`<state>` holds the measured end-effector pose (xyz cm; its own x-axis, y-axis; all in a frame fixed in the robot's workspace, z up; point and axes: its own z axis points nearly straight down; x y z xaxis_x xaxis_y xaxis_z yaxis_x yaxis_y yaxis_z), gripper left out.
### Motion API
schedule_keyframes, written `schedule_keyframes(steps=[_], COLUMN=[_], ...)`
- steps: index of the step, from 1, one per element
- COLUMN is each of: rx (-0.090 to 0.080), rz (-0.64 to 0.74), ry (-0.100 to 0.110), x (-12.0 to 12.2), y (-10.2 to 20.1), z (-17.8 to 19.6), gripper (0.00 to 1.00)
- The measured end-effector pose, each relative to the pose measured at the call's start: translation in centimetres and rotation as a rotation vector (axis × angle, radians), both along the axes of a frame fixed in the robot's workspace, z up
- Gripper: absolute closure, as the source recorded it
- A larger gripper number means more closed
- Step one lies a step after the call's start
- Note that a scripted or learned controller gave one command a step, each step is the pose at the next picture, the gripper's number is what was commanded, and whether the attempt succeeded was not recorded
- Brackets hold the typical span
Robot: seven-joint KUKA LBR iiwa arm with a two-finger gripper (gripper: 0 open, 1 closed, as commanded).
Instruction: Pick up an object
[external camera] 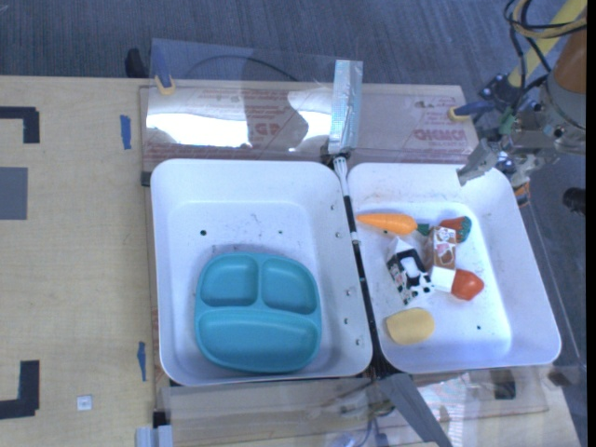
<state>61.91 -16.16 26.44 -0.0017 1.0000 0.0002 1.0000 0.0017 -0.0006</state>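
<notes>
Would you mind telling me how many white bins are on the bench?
2. The left bin holds a teal divided plate; the right bin holds the small toys, among them an orange carrot.

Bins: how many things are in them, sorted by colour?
Orange: 1, the carrot
Red: 2, the red piece and the red-and-green toy
Yellow: 1, the yellow lump
Black-and-white: 1, the cow toy
Teal: 1, the divided plate
Total: 6
</notes>
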Motion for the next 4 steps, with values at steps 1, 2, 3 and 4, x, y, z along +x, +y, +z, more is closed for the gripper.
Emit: schedule_keyframes(steps=[1, 2, 3, 4], rx=[0.001, 0.002, -0.001, 0.000], rz=[-0.112, -0.050, -0.062, -0.010], ry=[0.003, 0.009, -0.032, -0.014], x=[-1.2, 0.9, 1.5, -2.0], y=[-0.9, 3.8, 4.1, 6.6], z=[-3.4, -12.6, -15.4, -17.3], gripper=[0.00, 0.00, 0.00, 0.00])
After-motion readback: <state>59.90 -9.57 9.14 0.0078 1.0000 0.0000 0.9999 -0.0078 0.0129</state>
